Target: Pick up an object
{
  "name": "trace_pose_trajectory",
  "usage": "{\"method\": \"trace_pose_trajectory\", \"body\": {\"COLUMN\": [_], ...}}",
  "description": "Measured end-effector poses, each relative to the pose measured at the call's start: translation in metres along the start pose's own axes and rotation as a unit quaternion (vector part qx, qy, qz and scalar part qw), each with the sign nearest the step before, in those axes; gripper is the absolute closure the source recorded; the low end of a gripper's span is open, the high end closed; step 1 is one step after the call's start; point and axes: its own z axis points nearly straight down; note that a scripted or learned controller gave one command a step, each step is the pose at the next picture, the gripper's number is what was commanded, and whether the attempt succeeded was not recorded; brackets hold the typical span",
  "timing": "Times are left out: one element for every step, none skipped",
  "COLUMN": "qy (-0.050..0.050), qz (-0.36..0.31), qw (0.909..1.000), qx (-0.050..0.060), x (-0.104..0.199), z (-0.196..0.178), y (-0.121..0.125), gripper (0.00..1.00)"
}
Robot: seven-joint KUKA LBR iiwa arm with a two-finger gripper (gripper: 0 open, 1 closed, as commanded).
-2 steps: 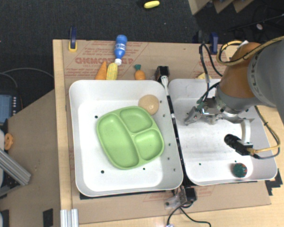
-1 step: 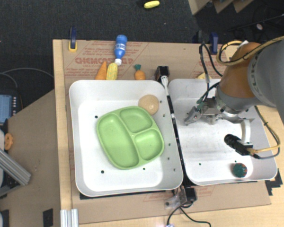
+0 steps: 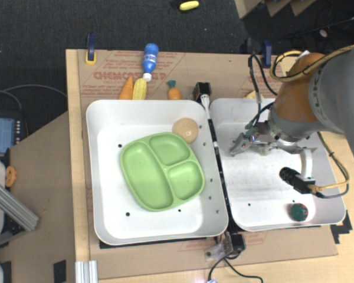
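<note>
Camera view from above the bench showed the claw low over the upper part of the right bin, pointing toward the wall shared with the left bin. Whether it was spread or pressed together could not be told, since its metal parts blurred into one pale tangle against the white floor. Nothing could be seen caught in it.

The nearest loose thing in that bin was a small green ball, lying near the lower right corner, well apart from the claw. It looked light and hard to pin, likely to roll off if nudged, so a hold straight down across its widest part seemed the safest. Its surface was mottled and too small in the picture to judge as soft or stiff.

Across the wall, a tan ball sat in the left bin touching the upper edge of a green plate. The ball would probably handle much the same. The plate looked stiff, smooth and shallow, and only its rim or the ridges between compartments offered a hold.

The grey and orange arm hid the upper right corner of the right bin, so anything under it went unseen. Beyond the bins, a bottle, a corn cob and a carrot lay on the bench.
</note>
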Motion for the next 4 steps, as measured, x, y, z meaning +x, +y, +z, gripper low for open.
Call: {"method": "trace_pose_trajectory", "body": {"qy": [0.0,0.0,0.0,0.0], "qz": [0.0,0.0,0.0,0.0], "qw": [1.0,1.0,1.0,1.0], "qx": [0.0,0.0,0.0,0.0], "x": [0.0,0.0,0.0,0.0], "z": [0.0,0.0,0.0,0.0], "y": [0.0,0.0,0.0,0.0], "gripper": [0.0,0.0,0.0,0.0]}}
